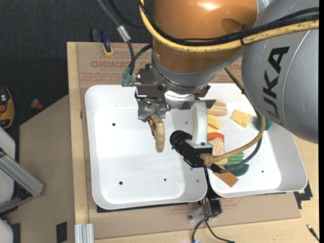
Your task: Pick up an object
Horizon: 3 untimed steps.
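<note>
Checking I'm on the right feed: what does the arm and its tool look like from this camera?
The arm is glossy grey with black "KUKA" lettering and a shiny orange band above the wrist. Yellow and black cables loop around the band. Below it sits a dark metal tool with pale tan fingers, plus a white bracket carrying a black fitting.

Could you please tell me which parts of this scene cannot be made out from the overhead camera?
- Gripper: in the camera view, the wrist above covers it, so its state is unclear.
- Right bin: the arm covers its back.
- Items in the right bin: the yellow cable and black fitting cross them, so the teal item cannot be identified.
</note>
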Each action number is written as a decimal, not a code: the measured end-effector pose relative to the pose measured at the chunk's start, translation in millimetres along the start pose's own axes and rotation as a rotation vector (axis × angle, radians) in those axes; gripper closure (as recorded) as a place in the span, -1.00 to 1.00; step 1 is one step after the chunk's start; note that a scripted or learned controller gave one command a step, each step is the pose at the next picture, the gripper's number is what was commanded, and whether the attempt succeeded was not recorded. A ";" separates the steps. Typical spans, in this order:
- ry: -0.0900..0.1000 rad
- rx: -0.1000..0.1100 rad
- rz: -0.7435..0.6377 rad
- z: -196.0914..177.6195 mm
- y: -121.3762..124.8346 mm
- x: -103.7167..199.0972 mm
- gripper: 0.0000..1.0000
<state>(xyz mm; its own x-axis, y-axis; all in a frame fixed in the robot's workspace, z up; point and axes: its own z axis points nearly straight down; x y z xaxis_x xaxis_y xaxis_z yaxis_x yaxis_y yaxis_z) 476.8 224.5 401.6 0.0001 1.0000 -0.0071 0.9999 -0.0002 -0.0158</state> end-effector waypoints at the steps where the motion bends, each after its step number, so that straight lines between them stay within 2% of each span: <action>1: 0.013 -0.032 0.000 -135.3 39.7 -1.3 1.00; 2: 0.000 0.002 0.000 18.7 -0.7 -0.3 1.00; 3: 0.015 -0.035 -0.001 -139.5 36.4 -1.3 1.00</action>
<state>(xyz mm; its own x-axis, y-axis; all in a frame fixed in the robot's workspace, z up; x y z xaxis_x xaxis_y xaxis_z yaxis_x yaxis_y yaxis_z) 515.4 224.2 540.6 -0.0007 1.0000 0.0077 0.9998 0.0006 0.0192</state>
